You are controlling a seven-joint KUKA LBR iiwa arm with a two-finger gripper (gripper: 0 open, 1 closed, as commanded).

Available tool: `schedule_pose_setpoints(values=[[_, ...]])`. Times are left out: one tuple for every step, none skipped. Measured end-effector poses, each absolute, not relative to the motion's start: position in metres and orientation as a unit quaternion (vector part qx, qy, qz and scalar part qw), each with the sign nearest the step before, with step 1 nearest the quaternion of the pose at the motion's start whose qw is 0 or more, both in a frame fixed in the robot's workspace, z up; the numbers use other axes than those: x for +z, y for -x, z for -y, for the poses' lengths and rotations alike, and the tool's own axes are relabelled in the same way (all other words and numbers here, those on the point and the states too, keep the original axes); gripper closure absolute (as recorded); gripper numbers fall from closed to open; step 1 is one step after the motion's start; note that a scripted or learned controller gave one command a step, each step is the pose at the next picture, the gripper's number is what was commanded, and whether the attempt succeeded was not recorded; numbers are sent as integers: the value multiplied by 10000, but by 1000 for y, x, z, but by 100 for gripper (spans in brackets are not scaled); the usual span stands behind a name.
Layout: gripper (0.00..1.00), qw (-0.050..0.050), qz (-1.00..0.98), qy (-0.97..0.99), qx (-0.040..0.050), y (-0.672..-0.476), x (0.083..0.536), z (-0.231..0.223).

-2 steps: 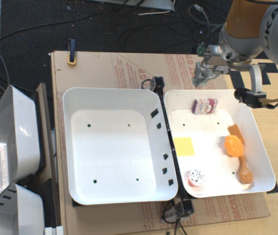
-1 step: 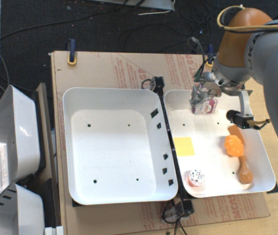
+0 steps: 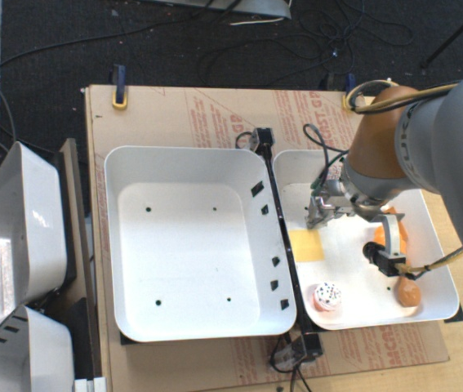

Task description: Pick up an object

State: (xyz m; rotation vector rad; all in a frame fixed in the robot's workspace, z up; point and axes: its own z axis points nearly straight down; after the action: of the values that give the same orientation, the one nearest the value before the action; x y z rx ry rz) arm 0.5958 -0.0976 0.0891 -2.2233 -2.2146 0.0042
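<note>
At 9 o'clock on the table [image 3: 182, 109] I see the left bin [image 3: 190, 251], its white floor facing the camera. Just beside it, toward 3 o'clock, sits the right bin [image 3: 362, 288], and every loose thing I can pick out lies in that one.

A flat yellow square [image 3: 306, 245] rests at the 9 o'clock side of the right bin, close to the wall shared with the left bin. The tool [image 3: 322, 209] hangs low at about 10 o'clock in this bin, with the yellow square just below it toward 6 o'clock. From this slant I cannot tell whether the tool is open or closed, and I see nothing gripped in it.

A small white and pink piece [image 3: 327, 296] with dark dots stands at 7 o'clock, near the front rim. An orange piece [image 3: 402, 237] shows at 3 o'clock, partly hidden by the wrist. A brownish orange lump [image 3: 407, 292] lies at 4 o'clock against the rim. The grey arm [image 3: 435, 137] enters from 2 o'clock.
</note>
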Motion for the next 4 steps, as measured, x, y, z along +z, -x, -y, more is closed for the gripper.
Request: schedule_pose_setpoints(values=[[100, -64, 7110, 7032, -76, -618, 266, 21], [100, -46, 7094, 7048, -50, -601, 366, -1], [100, 28, 7064, 7078, 35, -622, 264, 4], [100, -50, 7050, 7092, -26, -609, 368, 56]])
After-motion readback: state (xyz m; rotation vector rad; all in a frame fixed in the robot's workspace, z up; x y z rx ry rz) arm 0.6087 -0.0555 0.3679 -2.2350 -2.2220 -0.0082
